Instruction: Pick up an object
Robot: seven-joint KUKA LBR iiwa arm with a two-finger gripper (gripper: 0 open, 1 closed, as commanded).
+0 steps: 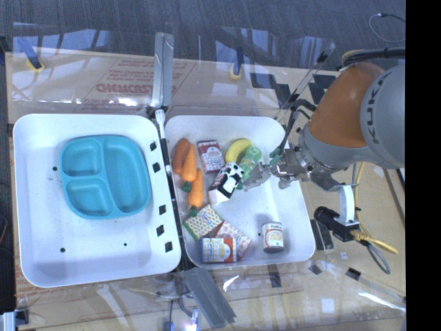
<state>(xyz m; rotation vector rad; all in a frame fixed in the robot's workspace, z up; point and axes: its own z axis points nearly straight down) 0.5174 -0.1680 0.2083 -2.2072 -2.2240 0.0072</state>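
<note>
The arm is reaching into the right bin (293,205) from the right, and the pincer (256,174) is hanging low over the middle of that bin, right at the cow carton (231,178). Honestly the fingers are too blurry and see-through to read, so whether they're spread or pinched together can't be told from this shot, and nothing is clearly sitting between them.

For the step in hand, which looks like lining up a grab, the smart play is probably going for whatever stands clear of its neighbours. The carton is lying tilted just left of the pincer, maybe touching it. The green thing (251,154) and the banana (238,148) are crowding just behind the carton, toward the bin's far wall, so a sloppy descent is likely knocking those about instead of closing on one thing. Coming down square across the carton's narrow sides seems the safer bet.

Other options relative to the carton: the two carrots (187,171) are lying to its left, the red box (209,155) is just behind-left of it, the snack packs (215,234) are sitting nearer the front wall, and the little can (273,236) is standing alone front-right, well apart from everything.

The blue tray (105,175) is sitting in the left bin (34,205), out of the way.
</note>
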